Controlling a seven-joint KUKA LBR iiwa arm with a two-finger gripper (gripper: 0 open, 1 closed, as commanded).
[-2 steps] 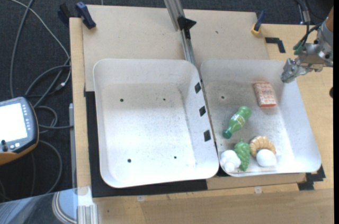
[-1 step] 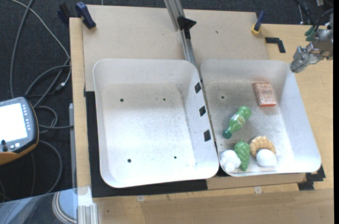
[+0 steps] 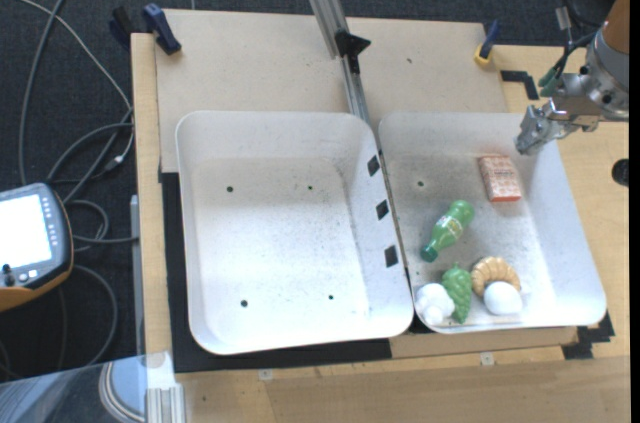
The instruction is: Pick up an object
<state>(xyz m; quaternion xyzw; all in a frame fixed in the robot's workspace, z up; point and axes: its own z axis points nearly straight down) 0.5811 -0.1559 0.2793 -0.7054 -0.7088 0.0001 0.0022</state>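
Gripper [image 3: 532,133] over right bin's [image 3: 560,201] upper right rim, grasp state unreadable, nothing visibly held; inside: flat pinkish box [image 3: 499,178] near it, green plastic bottle [image 3: 447,230] mid-bin, small rounded white, green, tan items [image 3: 470,292] clustered at front edge.

We are seeing five things lying in the right bin [image 3: 560,211]. A small pinkish-orange box [image 3: 499,178] is lying flat toward the far side. A green bottle [image 3: 447,230] is lying tilted near the middle. Along the near rim a white round piece [image 3: 434,302], a green leafy piece [image 3: 458,289] and a tan-and-white bun-like object [image 3: 497,286] are crowding together.
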